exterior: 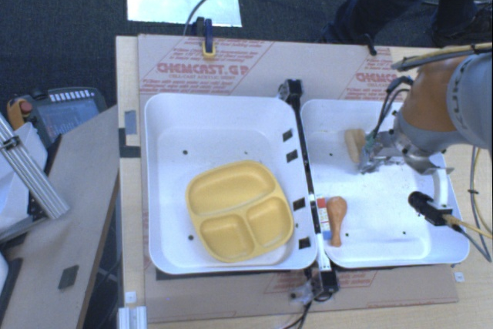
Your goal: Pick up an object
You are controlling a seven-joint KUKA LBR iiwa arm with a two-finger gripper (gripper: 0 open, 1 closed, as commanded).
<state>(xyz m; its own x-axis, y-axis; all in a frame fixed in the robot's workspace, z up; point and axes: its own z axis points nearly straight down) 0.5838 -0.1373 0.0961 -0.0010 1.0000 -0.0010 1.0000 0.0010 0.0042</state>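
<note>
Lowering my gripper (pixel 371 162) just beside the tan block (pixel 354 144), I am centring it first, unable to tell its grip state.

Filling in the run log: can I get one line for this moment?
gripper: low in right white bin | beside tan wooden block | orange drumstick toy: untouched | yellow divided tray: left bin

From my feed, taking the divider (pixel 302 166) between the bins as reference: the compartment tray (pixel 239 209) sits left of it in the left bin (pixel 177 127). Just right of it lies the drumstick toy (pixel 337 218), with the block (pixel 354 144) farther back, claw (pixel 370 163) beside that.
</note>
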